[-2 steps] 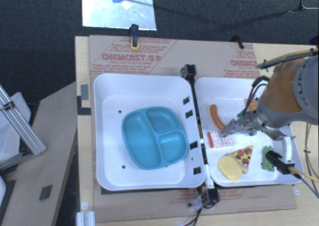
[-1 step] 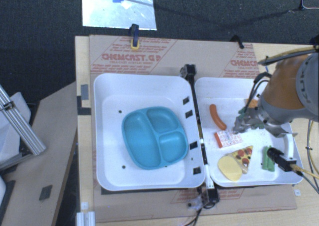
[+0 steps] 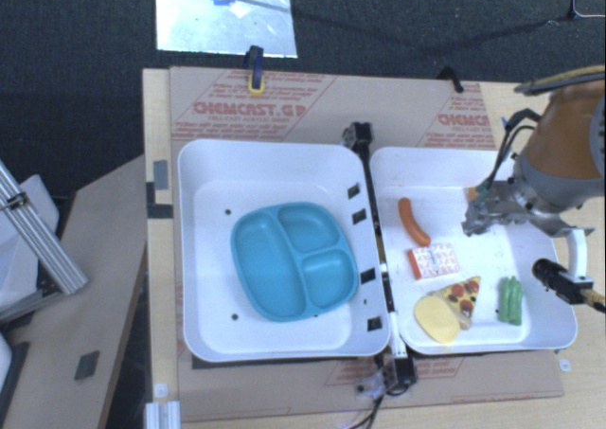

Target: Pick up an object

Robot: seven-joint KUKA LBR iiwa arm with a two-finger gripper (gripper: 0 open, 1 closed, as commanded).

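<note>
Gripper [image 3: 476, 222] of the grey-and-orange arm [image 3: 559, 157] hung low over the upper part of the right bin [image 3: 544, 337], reaching in from the right; whether it was open or closed could not be told from this angle, and nothing showed in its grasp. The task appeared to be at the approach stage, with no object yet lifted. All the candidates lay in that same bin: a toy sausage [image 3: 413, 221] just left of the gripper, a small red-and-white packet [image 3: 434, 260] below the sausage, a pizza slice [image 3: 463, 294] touching a yellow disc [image 3: 436, 319] near the front wall, and a green pea pod [image 3: 511, 300] further right. The sausage looked the nearest target; the next move would likely call for a short shift left, alignment across its narrow body, and a descent to the bin floor. The left bin [image 3: 204, 228] held a blue divided plate [image 3: 292, 259]. Both bins sat on a cardboard sheet [image 3: 312, 110] printed in red and laid over the bench, with dark carpet [image 3: 76, 39] and a shiny metal plate [image 3: 225, 1] beyond it.
</note>
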